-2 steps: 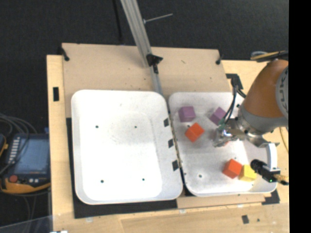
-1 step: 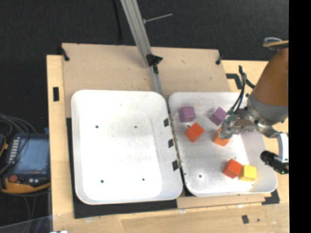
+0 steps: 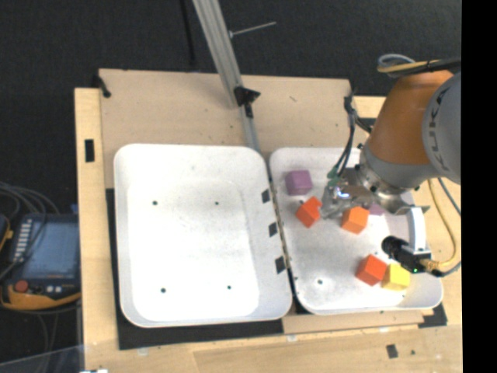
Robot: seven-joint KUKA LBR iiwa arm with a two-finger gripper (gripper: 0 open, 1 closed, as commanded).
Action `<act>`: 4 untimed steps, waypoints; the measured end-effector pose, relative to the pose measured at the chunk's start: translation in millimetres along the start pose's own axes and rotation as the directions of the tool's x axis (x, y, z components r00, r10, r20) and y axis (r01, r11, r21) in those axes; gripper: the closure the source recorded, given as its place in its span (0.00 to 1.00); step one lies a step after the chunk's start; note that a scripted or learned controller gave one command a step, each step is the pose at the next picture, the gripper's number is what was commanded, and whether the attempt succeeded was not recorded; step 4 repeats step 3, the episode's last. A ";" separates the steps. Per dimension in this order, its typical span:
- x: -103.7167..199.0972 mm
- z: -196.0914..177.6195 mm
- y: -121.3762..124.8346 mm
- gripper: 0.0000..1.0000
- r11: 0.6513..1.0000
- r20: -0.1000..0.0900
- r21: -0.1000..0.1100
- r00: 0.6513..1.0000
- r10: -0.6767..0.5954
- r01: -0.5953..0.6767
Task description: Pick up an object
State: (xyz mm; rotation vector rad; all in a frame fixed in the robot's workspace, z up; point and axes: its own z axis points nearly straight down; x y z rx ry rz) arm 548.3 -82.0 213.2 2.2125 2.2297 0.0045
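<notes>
Hand: the hand (image 3: 339,196) hangs low over the right bin (image 3: 326,290), under the grey wrist; whether it is open or closed I cannot tell.
Nearest blocks: an orange block (image 3: 308,211) lies just to the hand's left, and a second orange block (image 3: 354,220) just to its lower right; the hand sits between them.
Other blocks: purple block (image 3: 298,182) up and left; orange-red block (image 3: 372,270) and yellow block (image 3: 396,277) touching, well below.
Left bin (image 3: 140,169): away from the hand.
Judgement: either flanking orange block needs only a short sideways shift.

White bins (image 3: 194,231) — orange cubes (image 3: 308,212), purple block (image 3: 298,182), seemingly yellow block (image 3: 397,278).
</notes>
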 end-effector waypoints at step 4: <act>151.7 -19.7 54.5 1.00 1.000 -0.001 -0.001 1.000 0.000 0.000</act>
